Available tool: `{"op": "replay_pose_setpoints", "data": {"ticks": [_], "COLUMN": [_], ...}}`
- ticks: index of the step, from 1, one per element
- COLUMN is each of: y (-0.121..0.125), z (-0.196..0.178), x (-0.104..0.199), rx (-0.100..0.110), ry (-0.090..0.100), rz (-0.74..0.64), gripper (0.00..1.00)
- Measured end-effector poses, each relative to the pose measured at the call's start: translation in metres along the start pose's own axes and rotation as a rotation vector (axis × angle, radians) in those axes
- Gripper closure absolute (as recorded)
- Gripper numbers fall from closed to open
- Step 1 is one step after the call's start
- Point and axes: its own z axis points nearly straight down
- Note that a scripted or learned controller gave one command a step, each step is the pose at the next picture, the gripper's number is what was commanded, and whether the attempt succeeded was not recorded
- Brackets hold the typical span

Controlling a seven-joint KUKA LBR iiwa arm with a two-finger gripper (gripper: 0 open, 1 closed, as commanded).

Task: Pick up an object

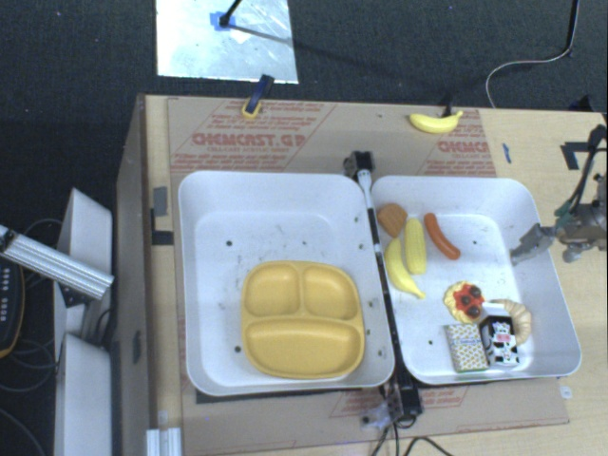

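Table: brown cardboard-covered table bearing two white bins.
Jaws: grey gripper over right bin's right rim; open or closed, cannot tell.
Objects: orange plastic sausage, yellow corn cob left of jaws; yellow divided plate far left.

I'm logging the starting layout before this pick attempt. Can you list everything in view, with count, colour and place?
white bins: 2, white, side by side on the bench
divided plate: 1, yellow, in the left bin
bananas: 2, yellow, one in the right bin beside the corn, one on the bench behind the bins
corn cob: 1, pale yellow, right bin
sausage: 1, orange-red, right bin
brown piece: 1, brown, right bin near the divider
pizza slice: 1, yellow with red, right bin
croissant: 1, tan, right bin front
cow-print carton: 1, black and white, right bin front
patterned box: 1, greenish, right bin front
gripper: 1, grey, over the right bin's right edge
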Motion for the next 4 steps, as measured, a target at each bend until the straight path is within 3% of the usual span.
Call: {"op": "replay_pose_setpoints", "data": {"ticks": [2, 3, 4], "y": [-0.01, -0.009, -0.014], "z": [0.162, 0.151, 0.042], "x": [0.05, 0.05, 0.136], "rx": [-0.001, -0.004, -0.004], "ry": [0.0, 0.0, 0.002], "rz": [0.001, 0.0, -0.002], "gripper": [0.0, 1.0, 1.0]}}
